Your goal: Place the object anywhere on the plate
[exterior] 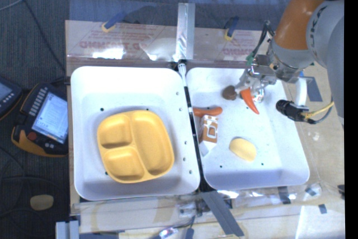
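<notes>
Yellow plate [135, 145]: bare, left of the carrot [250, 101]. Fingers [255, 85] above carrot; grip cannot be told. Placement not yet done.

Robotics lab: taped cardboard bench [84, 36], teach pendant [45, 117] on carpet, loose cables [33, 19].
</notes>
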{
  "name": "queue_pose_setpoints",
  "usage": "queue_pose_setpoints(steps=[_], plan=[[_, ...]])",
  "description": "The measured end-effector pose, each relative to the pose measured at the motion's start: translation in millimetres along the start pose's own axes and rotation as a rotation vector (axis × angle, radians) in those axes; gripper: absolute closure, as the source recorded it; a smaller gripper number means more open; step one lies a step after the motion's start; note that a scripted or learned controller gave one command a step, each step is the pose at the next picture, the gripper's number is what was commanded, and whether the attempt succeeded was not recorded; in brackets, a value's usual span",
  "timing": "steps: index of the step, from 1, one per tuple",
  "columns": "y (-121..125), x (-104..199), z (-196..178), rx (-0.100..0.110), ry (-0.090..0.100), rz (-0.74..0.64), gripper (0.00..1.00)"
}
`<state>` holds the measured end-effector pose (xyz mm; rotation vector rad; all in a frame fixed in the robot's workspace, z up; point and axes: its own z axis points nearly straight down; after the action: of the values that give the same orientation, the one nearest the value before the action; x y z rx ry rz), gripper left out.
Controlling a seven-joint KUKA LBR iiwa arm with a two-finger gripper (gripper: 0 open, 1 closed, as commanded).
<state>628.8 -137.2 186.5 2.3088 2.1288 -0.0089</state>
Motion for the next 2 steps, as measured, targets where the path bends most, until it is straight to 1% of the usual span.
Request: queue_pose_setpoints(steps=[1,2], plan=[[-41,84,3,-0.001,0.005,-0.157,1.00],[-85,178,3,0.001,0.004,-0.106,1.00]])
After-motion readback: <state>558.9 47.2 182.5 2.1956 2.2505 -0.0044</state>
